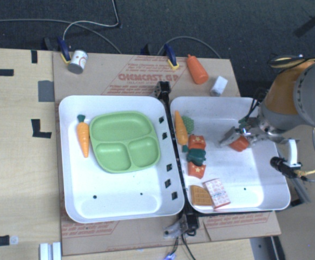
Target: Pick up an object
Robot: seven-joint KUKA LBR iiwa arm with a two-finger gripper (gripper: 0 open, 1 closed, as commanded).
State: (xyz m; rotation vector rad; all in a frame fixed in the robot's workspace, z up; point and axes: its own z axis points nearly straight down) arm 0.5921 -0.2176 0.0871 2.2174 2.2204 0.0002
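Colours and patterns as I log them from my remote station.

Two white bins: left bin (pixel 71 161), right bin (pixel 266 194). Light green divided plate (pixel 126 141); orange carrot with green top (pixel 83 136) beside it. In the right bin I note a second orange carrot (pixel 180 128), a red block (pixel 197 142), a dark teal piece (pixel 197 156), a red-orange piece (pixel 196 169), a tan waffle-patterned square (pixel 200 195), a white card with red print (pixel 216 193). Red-orange object (pixel 239 143) at the grey pincer (pixel 234 137). Arm grey with orange band (pixel 287 93). Brown cardboard with red lettering (pixel 141 75); on it an orange bottle (pixel 197 69), a pale cube (pixel 219 85). Pale wood worktop (pixel 11 172) with dark grey marks.
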